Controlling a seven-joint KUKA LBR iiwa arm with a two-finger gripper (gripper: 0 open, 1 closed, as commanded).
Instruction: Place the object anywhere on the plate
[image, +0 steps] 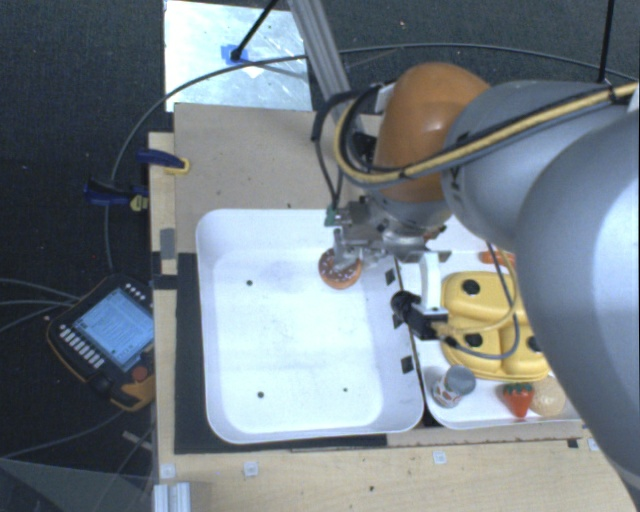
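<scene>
Camera view records the two-finger gripper (345, 248) at the upper right part of the left shallow white bin (290, 340), with a small round brown-and-pink object, doughnut-like in form (340, 270), directly beneath its fingertips and touching or very nearly touching them. Whether the jaws are closed on this object cannot be told; the wrist body hides the gap. The object sits over the bin floor near the right wall, close to the divide between the bins. Above the gripper, the orange band (425, 125) of the grey arm (560, 200) bulks over the upper right of the bench, with yellow and black cables running along it. The right white bin (440, 415) is partly covered by the arm. It contains a yellow plate-like moulded item with dark spots (480, 310), a small grey cylindrical cup (458, 382), a red strawberry-shaped toy (517, 400) and a pale rounded piece (548, 400). Left of the bench, a handheld pendant with a lit blue screen (108, 335) lies on the dark floor.
</scene>
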